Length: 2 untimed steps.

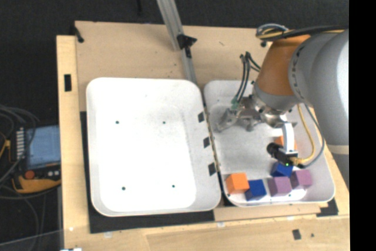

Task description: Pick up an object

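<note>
The arm (305, 85) reaches over the right bin (247, 153), and its gripper (226, 119) hangs low near that bin's left wall, toward the far end. I cannot tell how the gripper is set, and nothing shows in its grasp. The blocks sit along the right bin's near edge: an orange block (237, 182), a blue block (255, 190) just beside it, then two purple blocks (280, 186). Another blue block (282, 169) lies just behind those. The left bin (144, 144) sits alongside.
</note>
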Available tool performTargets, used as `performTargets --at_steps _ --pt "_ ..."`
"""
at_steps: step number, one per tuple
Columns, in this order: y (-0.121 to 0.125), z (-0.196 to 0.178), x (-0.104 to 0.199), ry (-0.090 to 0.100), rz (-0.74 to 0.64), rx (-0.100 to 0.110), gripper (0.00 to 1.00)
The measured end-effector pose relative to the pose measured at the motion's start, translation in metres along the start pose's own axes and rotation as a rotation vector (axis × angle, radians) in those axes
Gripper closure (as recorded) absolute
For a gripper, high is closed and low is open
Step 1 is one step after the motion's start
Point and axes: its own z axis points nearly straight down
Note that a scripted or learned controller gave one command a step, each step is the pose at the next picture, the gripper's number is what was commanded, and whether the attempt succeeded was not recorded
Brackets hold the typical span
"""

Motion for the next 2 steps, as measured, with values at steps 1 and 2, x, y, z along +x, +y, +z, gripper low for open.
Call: performTargets --at_steps 1,2 --pt "0.002 -0.015 0.0 0.002 0.007 -0.008 1.0" --pt "0.003 -0.079 0.002 0.001 -0.004 -0.012 1.0"
